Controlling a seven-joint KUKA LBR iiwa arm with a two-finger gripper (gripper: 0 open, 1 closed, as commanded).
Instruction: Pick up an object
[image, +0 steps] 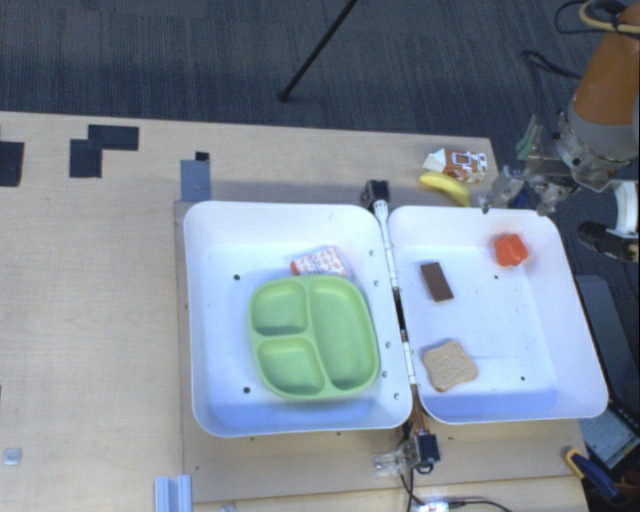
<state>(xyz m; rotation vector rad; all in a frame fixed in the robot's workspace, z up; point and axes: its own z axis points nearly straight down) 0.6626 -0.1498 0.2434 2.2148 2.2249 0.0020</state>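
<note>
1. The right bin (560, 300) holds three candidate things: an orange block (510, 249) at its far right, a brown bar (435, 281) near its far left, and a slice of toast (449, 365) at its near left. All three lie well apart from one another.
2. The orange block looks, by my judgement, like a small stiff toy piece, light and chunky enough to pinch across its sides. It is the nearest thing to the arm.
3. The brown bar looks flat and rigid; I judge it best taken across its short width. The toast lies low and flat, so it probably offers little edge to grip.
4. The left bin (215, 300) carries a green divided plate (312, 336), with a small red-and-white packet (318, 263) just beyond the plate's far edge. The plate is broad and likely awkward to grasp.
5. The gripper (525, 185) hangs over the far right rim of the right bin, just beyond the orange block, with the orange-banded wrist above it.
6. Whether the jaws stand apart or together, I cannot tell; nothing is seen between them.
7. On the surface (90, 330) beyond the bins lie a banana (443, 186) and a small carton (466, 163).
</note>
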